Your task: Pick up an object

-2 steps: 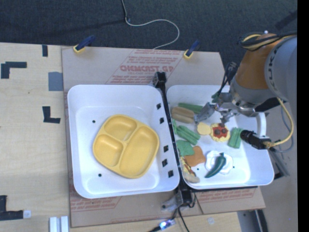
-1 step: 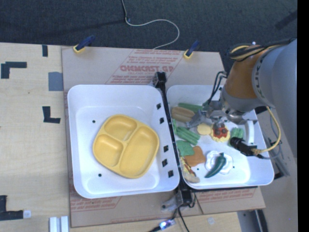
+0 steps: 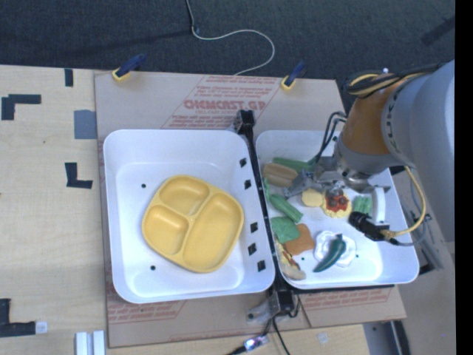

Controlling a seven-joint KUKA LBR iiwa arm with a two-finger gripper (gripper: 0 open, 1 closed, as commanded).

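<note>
The right bin [image 3: 399, 272] holds several toy food pieces. Among them are a tan bread piece [image 3: 278, 173], green strips [image 3: 285, 208], a yellow lump [image 3: 312, 198], a red and yellow piece [image 3: 337, 203] and a dark green pepper [image 3: 332, 252] lying on a white piece. My gripper [image 3: 313, 181] is low over the middle of this bin, just above the yellow lump and right of the tan bread. The wrist hides its tips, and I see nothing held.
The left bin [image 3: 118, 161] holds a yellow divided plate [image 3: 194, 222]. An orange-brown piece [image 3: 299, 239] and a green block [image 3: 284, 229] lie near the divider between the bins. The arm's body [image 3: 399, 124] covers the right bin's far right corner. A cable [image 3: 236, 35] runs behind the bins.
</note>
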